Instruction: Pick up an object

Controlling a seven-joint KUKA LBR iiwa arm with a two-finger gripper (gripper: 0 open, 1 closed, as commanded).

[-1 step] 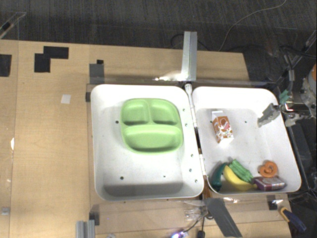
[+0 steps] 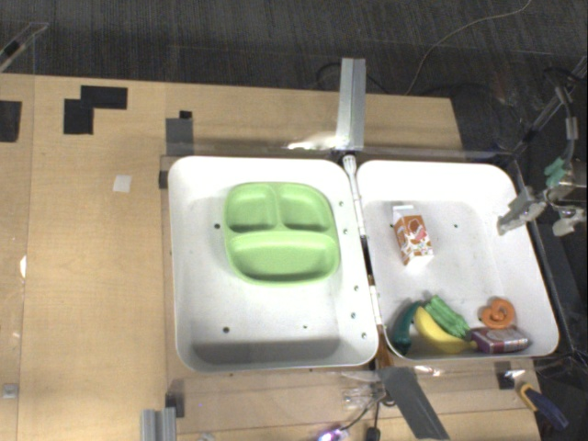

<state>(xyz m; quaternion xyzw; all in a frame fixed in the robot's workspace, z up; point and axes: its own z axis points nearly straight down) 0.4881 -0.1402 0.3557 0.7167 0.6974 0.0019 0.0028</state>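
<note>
Right bin (image 2: 478,200): small carton (image 2: 412,235) lying flat near centre, long axis roughly 12-to-6 o'clock, top end toward 12, tilted slightly toward 11. Toward 6 o'clock, clustered along the near wall: banana (image 2: 436,331), green item (image 2: 447,314), orange piece (image 2: 497,312), dark packet (image 2: 499,341). Left bin (image 2: 197,246): green divided plate (image 2: 280,231). End effector (image 2: 522,211) at right rim, 3 o'clock; open or closed, cannot tell.

Gripper (image 2: 524,211) (edge-cropped, fingers indistinct)

Print on the carton (image 2: 412,235) is unreadable
</note>
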